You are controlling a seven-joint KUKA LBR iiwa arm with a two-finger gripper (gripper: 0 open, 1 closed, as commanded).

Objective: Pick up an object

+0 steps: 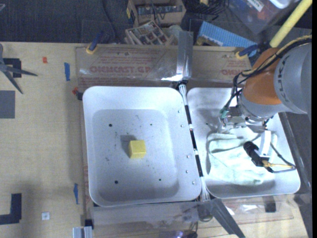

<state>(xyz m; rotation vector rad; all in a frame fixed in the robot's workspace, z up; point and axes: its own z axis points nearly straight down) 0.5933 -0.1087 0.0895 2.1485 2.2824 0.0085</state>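
Note:
A small yellow cube [137, 148] lies near the middle of the left white bin [99, 108]. In the right white bin [287, 182], a pale, crumpled cloth-like item [232, 163] is spread over the floor. My gripper [232, 121] hangs low over the upper middle of the right bin, just above the far edge of the pale item. The grey wrist and its orange band [261, 90] hide most of it.
A black fitting with cables [254, 153] hangs from the wrist over the right bin. The ridge between the two bins [190, 133] runs just left of the gripper. Clutter and boxes [153, 14] stand behind the bins. The wooden bench [34, 148] extends to the left.

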